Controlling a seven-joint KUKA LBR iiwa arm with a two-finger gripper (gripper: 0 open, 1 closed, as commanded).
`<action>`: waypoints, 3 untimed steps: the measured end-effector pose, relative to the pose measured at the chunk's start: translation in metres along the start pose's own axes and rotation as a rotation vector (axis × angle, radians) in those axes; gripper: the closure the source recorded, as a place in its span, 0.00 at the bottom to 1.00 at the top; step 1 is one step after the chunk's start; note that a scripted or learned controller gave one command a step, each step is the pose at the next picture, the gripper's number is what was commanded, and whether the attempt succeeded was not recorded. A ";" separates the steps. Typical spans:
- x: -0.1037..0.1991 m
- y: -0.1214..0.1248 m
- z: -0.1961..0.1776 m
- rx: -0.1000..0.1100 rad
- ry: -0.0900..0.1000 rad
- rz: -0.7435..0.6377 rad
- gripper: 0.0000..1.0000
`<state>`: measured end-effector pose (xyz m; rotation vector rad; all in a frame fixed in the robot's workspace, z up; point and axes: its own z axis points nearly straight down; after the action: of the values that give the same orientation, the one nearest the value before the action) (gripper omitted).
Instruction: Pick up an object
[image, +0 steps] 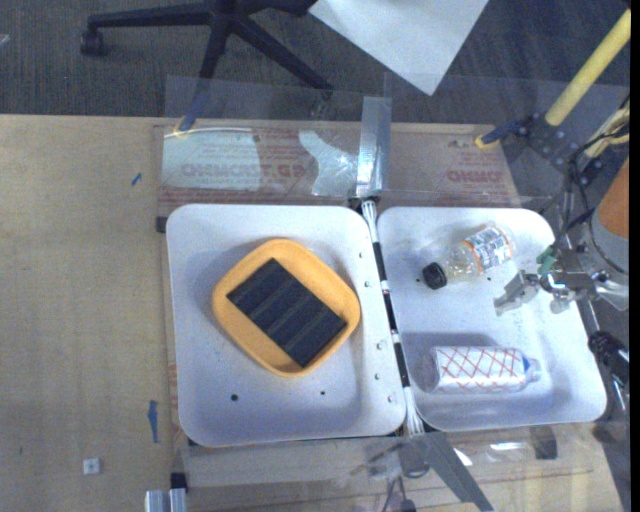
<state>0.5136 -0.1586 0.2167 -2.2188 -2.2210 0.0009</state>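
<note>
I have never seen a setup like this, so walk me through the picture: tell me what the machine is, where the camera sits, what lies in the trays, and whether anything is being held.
The camera is fixed above a bench and looks down at a slant. On the bench sit two shallow white bins side by side, the left bin and the right bin. The machine is a robot arm reaching in from the right; its gripper hangs over the right bin, near its right side. Whether its fingers are open or shut is too small to tell, and I see nothing between them.

In the left bin lies a yellow dish with a dark ribbed insert. In the right bin lie a clear bottle with a black cap, on its side, and a checked bottle nearer the camera.
</note>
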 end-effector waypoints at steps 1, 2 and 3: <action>0.062 0.093 0.073 -0.004 -0.002 -0.089 0.00; 0.062 0.094 0.062 -0.008 -0.003 -0.088 1.00; 0.061 0.094 0.063 -0.008 -0.003 -0.088 0.00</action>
<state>0.6074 -0.0971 0.1540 -2.1242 -2.3218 -0.0046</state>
